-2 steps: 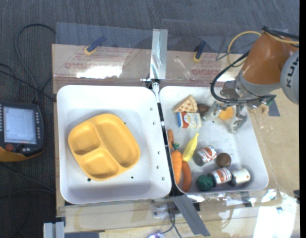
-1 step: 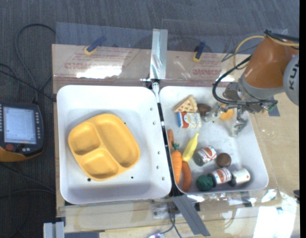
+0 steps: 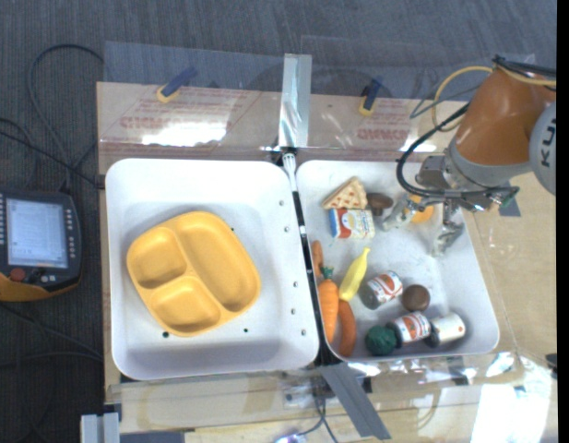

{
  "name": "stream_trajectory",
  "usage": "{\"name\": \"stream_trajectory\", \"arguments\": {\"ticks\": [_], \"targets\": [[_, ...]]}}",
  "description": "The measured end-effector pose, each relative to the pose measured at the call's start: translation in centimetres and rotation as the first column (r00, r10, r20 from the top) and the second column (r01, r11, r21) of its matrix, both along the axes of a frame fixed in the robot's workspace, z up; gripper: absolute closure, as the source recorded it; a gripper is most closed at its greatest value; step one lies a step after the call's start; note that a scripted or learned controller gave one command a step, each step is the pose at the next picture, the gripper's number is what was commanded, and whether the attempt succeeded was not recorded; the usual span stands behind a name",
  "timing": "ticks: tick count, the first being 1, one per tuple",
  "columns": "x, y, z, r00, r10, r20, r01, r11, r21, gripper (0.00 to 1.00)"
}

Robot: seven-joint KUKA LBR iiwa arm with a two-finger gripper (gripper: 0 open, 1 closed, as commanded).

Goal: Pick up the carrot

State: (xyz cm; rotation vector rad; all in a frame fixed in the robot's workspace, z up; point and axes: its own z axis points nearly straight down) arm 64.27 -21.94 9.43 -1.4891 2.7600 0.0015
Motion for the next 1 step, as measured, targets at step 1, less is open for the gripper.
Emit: {"name": "stream_trajectory", "arguments": {"ticks": [1], "targets": [[1.01, -0.27, 1.48, 1.0, -0.013, 0.002, 0.013, 1.0, -0.002, 0.0]]}}
